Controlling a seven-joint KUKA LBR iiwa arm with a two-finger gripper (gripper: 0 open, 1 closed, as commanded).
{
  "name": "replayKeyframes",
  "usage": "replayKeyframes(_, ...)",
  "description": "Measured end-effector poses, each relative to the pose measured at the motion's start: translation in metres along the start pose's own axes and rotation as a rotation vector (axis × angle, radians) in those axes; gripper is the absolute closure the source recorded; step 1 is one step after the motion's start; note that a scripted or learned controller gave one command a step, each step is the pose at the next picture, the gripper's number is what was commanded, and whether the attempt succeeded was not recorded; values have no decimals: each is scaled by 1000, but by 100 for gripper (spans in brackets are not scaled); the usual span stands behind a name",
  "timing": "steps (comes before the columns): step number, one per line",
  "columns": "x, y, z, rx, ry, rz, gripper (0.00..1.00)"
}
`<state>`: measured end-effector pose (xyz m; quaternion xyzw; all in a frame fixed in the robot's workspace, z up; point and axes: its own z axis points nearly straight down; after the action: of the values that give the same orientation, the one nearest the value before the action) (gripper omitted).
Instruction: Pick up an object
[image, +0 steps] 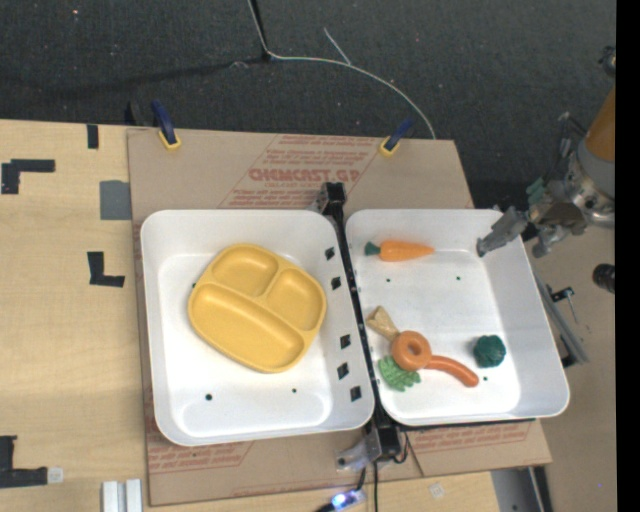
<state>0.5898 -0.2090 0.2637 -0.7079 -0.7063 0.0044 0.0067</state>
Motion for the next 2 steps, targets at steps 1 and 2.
replayKeyframes(1,1,2,-6,-10,-3,-4,0)
replayKeyframes(2,-4,-4,58,-4,-1,-3,0)
